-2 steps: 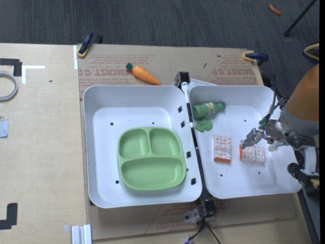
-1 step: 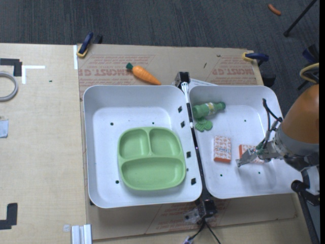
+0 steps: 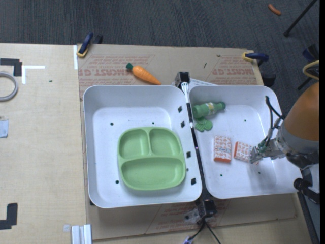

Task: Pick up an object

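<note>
Claw (image 3: 259, 155) touching small packet (image 3: 242, 151), rt bin (image 3: 238, 187).

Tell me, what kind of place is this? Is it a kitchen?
Probably not a kitchen: more likely a robot testing lab. A robot arm reaches over two white bins clamped on cardboard, holding toys like a green divided plate and a toy bottle, with a toy carrot nearby.

Pale greens and orange against white bins

A light green, three-compartment plastic plate (image 3: 151, 158) sits in the left white bin (image 3: 96, 151); right of it lie a green bottle (image 3: 208, 109) and two orange-and-white printed packets (image 3: 222, 149) (image 3: 242, 151); behind it, an orange carrot with green top (image 3: 142, 73) lies on brown cardboard (image 3: 167, 65).
</note>
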Controlling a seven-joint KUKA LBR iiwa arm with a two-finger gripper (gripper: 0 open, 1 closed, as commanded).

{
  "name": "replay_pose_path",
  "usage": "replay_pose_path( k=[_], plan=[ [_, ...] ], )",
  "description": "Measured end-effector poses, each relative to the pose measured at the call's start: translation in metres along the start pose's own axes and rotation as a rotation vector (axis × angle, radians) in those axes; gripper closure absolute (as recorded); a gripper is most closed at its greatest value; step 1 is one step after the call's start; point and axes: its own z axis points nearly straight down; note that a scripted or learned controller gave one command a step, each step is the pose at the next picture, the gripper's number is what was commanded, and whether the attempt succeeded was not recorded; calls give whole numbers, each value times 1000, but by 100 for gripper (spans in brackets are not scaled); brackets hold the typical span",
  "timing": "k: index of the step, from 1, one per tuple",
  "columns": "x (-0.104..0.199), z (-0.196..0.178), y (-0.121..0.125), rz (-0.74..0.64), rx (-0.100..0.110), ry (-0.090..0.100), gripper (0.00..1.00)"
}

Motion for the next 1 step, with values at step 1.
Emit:
replay_pose_path(
  k=[1],
  plan=[
    [0,0,0,0,0,0,0]
  ],
)
